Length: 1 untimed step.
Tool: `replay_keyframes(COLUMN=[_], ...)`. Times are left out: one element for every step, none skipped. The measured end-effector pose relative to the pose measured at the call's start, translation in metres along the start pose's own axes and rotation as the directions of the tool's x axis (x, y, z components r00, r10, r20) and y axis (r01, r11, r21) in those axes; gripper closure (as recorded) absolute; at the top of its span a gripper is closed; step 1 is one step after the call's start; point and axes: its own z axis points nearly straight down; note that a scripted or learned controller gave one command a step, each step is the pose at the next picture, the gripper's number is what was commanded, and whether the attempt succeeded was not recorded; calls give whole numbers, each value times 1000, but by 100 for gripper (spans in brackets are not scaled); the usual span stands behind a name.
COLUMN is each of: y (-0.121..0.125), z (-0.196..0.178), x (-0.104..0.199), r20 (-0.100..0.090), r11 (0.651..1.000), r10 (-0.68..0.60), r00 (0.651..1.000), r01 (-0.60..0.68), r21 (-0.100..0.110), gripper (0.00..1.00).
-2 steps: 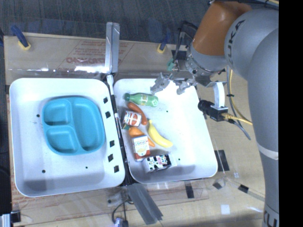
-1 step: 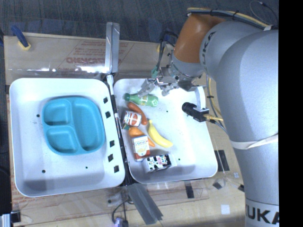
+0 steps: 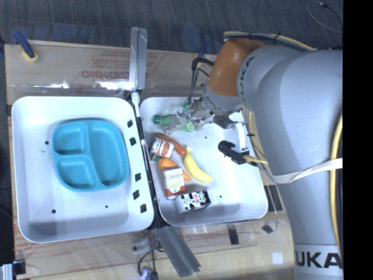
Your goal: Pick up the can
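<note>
From above, the can lies on its side near the left wall of the right bin, touching an orange carton and beside a banana. It looks rigid, light and smooth, likely to roll; grip across its round body. The gripper hangs over the bin's far edge near a green bottle; whether its grip is wide or narrow, I cannot tell. Neighbours crowd the can.

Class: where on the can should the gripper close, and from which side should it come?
Probably across the can's round body, coming straight down: it lies on its side in the right bin, its ends near the bin wall and carrot. The gripper sits farther back.
</note>
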Motion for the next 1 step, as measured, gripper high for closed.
replay_keyframes(y=[5], z=[-1], x=[-6], r20=[-1], r11=[1000], r10=[0], r00=[1000], r01=[0], r21=[0], gripper=[0])
